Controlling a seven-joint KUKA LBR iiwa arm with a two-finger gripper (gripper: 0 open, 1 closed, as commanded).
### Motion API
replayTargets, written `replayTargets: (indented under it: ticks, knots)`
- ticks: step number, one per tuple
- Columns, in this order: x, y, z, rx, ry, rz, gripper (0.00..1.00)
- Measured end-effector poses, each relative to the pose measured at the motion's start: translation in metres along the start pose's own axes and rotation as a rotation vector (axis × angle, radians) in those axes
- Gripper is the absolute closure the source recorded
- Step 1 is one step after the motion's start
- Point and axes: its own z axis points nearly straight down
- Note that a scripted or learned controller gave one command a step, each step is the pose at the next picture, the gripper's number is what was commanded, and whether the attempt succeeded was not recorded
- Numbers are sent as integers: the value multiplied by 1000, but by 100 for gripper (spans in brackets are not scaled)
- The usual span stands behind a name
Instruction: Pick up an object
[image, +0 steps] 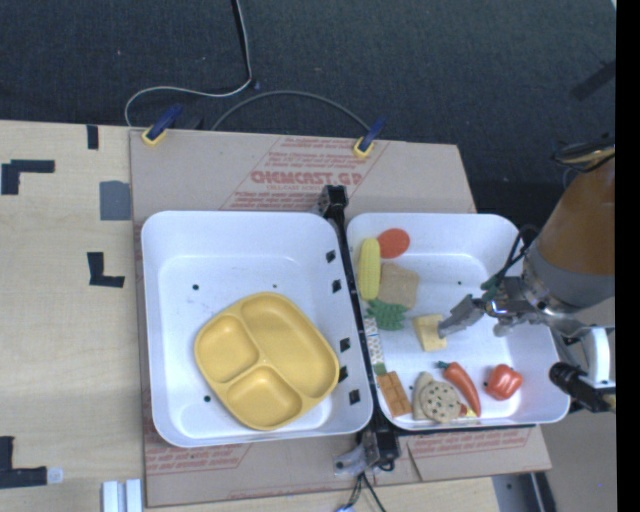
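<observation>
Cheese wedge (431, 332), a small yellow block, lies in the right bin (440, 228) between a green leafy toy (388, 316) and a carrot (461, 385). The gripper (462, 316) hangs just beside it, touching or nearly so; whether its fingers are apart cannot be told, and nothing visibly sits between them.

Wooden bench (60, 330) bearing a cardboard sheet (290, 175); on the sheet, two white bins: left bin (165, 300) at 9 o'clock, right bin (450, 235) at 3 o'clock.
</observation>
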Motion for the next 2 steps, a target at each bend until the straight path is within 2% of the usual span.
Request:
replayTargets:
  ticks: [1, 2]
  knots:
    - [-3, 9, 108, 10, 4, -1, 0]
    - [46, 88, 114, -6, 0, -7, 0]
